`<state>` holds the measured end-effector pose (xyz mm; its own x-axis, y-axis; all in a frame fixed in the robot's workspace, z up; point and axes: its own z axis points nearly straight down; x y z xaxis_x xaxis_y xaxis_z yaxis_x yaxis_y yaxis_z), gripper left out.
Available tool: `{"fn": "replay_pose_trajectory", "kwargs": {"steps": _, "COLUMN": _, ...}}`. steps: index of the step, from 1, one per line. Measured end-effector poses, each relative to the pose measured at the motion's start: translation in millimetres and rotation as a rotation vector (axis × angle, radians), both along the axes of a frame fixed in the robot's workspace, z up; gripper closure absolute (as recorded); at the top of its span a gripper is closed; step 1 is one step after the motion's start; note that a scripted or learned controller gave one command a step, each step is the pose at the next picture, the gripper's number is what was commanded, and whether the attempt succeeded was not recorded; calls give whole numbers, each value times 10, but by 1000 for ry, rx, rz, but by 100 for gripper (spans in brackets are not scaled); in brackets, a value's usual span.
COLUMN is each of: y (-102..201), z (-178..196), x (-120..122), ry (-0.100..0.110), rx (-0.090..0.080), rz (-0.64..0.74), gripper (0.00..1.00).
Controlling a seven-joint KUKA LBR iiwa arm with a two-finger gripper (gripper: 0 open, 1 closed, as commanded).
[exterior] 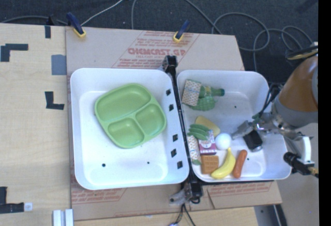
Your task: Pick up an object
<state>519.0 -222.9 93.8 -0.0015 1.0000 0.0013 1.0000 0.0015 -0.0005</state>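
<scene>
Progress: nothing lifted yet. Gripper (244, 131) low inside right bin (258, 78), right of centre, nothing visibly in it. Whether jaws released or clenched: cannot tell. Grasp and lift both left to do.

Likely target, my guess: white ball (223, 140), just left of gripper, mid-bin; round, no long axis.

Alternatives:
- orange sausage (240, 163), near side, long axis near-far, far end tipped slightly right
- banana (224, 165) beside it on left, curved, roughly near-far

Left bin (77, 116) holds green plate (132, 115).

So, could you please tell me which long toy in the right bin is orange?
The straight sausage, lying beside the curved yellow banana, nearer the bin's outer wall.
</scene>
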Motion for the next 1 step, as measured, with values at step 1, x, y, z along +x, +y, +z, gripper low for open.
{"fn": "replay_pose_trajectory", "kwargs": {"steps": 1, "y": -3, "z": 92, "x": -1, "ry": 1, "rx": 0, "rz": 0, "gripper": 100}}
